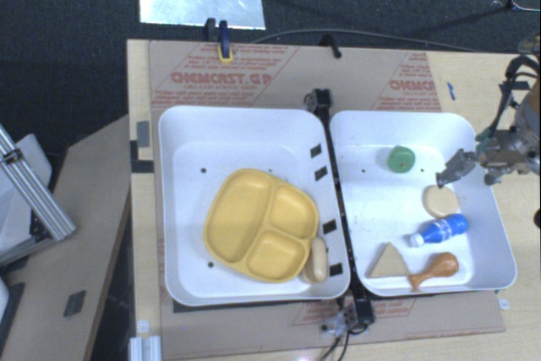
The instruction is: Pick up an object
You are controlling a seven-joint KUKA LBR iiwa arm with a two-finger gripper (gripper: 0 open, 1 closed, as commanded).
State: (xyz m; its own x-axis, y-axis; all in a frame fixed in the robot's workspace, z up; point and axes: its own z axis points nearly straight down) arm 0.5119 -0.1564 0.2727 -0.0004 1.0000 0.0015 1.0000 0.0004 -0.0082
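Your gripper hangs just above the cookie, at 3 o'clock in the right bin; its grasp state is unclear.

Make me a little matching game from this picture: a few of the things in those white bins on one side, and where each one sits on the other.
Things:
1. yellow tray
2. green roll
3. blue bottle
4. drumstick

Places:
A. right bin, near its front edge
B. right bin, toward the back
C. left bin, in the middle
D. right bin, between the round cookie and the drumstick

Pairs: 1-C, 2-B, 3-D, 4-A
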